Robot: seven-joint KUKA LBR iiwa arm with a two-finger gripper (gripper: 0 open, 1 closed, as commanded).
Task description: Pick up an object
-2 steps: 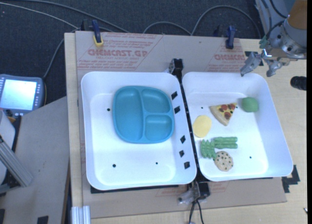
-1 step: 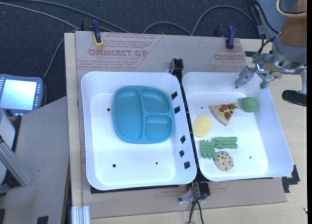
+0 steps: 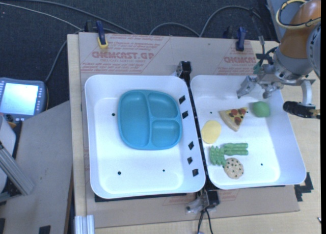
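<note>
My gripper (image 3: 254, 91) hangs over the back of the right bin (image 3: 285, 146), open, with nothing between its fingers. Just below it and slightly right lies a green ball (image 3: 261, 108). A toy pizza slice (image 3: 234, 117) sits to the left of the ball. Farther toward the front are a yellow lemon-like piece (image 3: 211, 131), a green asparagus bundle (image 3: 228, 152) and a cookie (image 3: 233, 167).
The left bin (image 3: 102, 161) holds a blue divided plate (image 3: 150, 120). A black clip strip (image 3: 189, 126) runs along the seam between the bins. Blue clamps (image 3: 101, 33) hold the board at the back. A small screen (image 3: 20, 97) stands off the bench at left.
</note>
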